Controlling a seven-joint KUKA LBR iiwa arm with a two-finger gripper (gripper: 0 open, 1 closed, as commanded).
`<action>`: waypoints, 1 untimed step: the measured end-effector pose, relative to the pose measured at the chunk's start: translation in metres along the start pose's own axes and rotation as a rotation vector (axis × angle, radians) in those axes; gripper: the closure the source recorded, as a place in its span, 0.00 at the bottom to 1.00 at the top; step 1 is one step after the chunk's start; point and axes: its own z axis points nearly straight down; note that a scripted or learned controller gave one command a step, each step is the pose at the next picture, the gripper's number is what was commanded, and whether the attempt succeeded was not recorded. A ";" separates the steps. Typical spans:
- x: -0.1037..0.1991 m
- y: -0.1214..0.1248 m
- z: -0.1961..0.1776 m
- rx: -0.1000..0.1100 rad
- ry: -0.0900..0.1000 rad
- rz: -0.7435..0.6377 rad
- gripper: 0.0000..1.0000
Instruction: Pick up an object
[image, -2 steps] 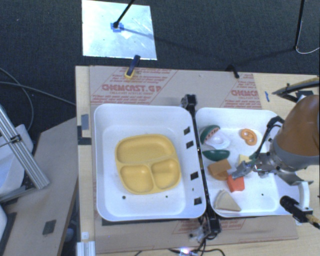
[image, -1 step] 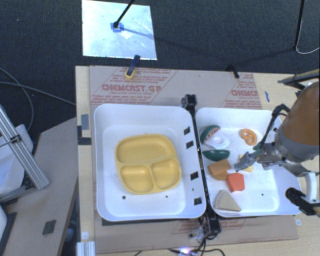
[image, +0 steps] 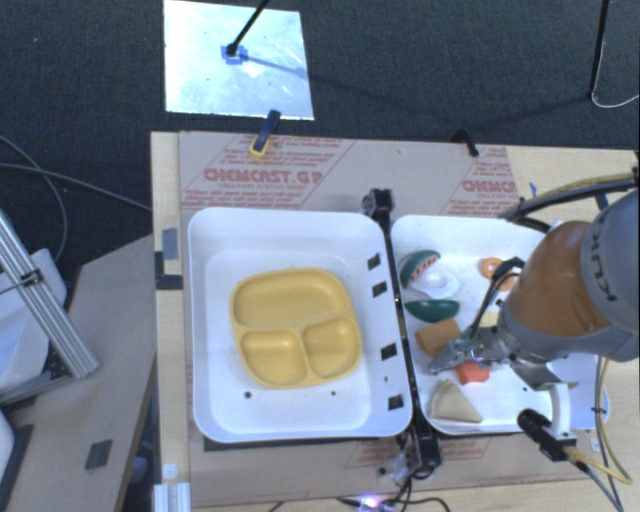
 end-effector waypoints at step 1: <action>-0.001 0.001 -0.014 -0.002 0.000 0.000 1.00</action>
